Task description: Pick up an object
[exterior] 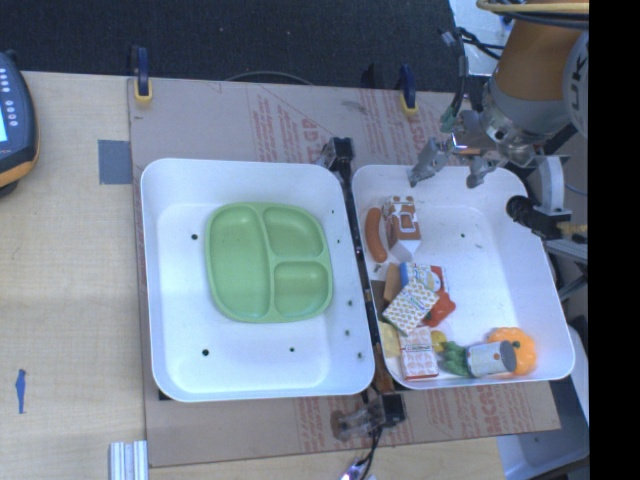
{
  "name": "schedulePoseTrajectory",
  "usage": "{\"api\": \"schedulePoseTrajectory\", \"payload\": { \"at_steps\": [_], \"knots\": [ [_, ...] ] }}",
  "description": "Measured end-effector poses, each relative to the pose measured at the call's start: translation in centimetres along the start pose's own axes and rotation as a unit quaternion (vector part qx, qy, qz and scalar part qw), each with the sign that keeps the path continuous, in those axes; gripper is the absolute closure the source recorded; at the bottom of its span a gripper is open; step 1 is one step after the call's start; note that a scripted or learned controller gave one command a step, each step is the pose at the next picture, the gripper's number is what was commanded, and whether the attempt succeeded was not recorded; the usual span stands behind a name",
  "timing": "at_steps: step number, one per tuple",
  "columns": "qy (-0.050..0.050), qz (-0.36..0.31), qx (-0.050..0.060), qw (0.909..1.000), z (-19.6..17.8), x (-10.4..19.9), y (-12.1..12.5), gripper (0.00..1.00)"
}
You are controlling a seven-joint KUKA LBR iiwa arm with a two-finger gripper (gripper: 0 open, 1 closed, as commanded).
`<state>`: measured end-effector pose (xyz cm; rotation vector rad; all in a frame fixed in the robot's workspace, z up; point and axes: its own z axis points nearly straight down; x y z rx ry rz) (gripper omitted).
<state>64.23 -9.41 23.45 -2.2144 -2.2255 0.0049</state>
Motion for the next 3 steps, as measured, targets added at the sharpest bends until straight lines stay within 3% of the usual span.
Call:
{"api": "schedulePoseTrajectory", "payload": {
  "at_steps": [1,2,3],
  "knots": [
    [0.000,-0.001,0.002,1.0000,4.5,0.7,0.8,0.00],
    [0.000,0.000,0.004,1.0000,13.3,0.1,0.2,0.00],
    [-0.001,0.000,0.001,1.0000,11.7,0.0,0.4,1.00]
  ]
}}
